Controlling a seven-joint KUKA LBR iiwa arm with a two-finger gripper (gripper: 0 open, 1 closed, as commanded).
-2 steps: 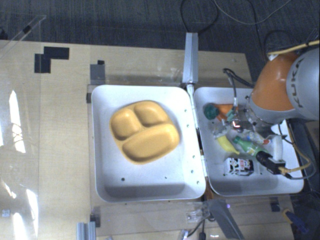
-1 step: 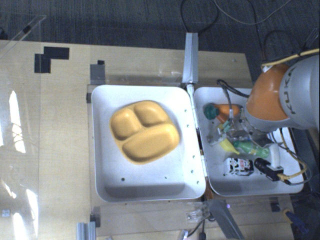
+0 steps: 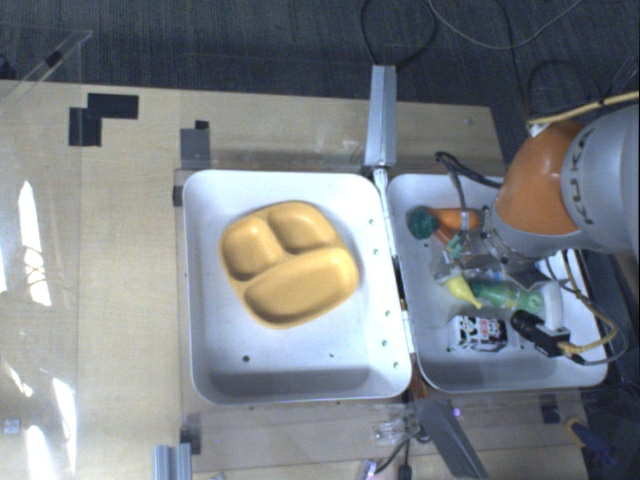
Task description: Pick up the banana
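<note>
Reaching in from the right, the arm (image 3: 570, 183) hangs low over the right bin (image 3: 440, 368), its gripper (image 3: 470, 253) down among small toys, likely lined up for a grasp. Whether it is spread or pinching cannot be told. A yellow piece (image 3: 458, 288), probably the banana, lies just below it. The left bin (image 3: 210, 368) holds a yellow divided tray (image 3: 290, 260).

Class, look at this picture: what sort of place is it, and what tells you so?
Probably a robotics lab bench: a grey and orange arm reaches over two white bins, with loose cables trailing on the floor.
</note>
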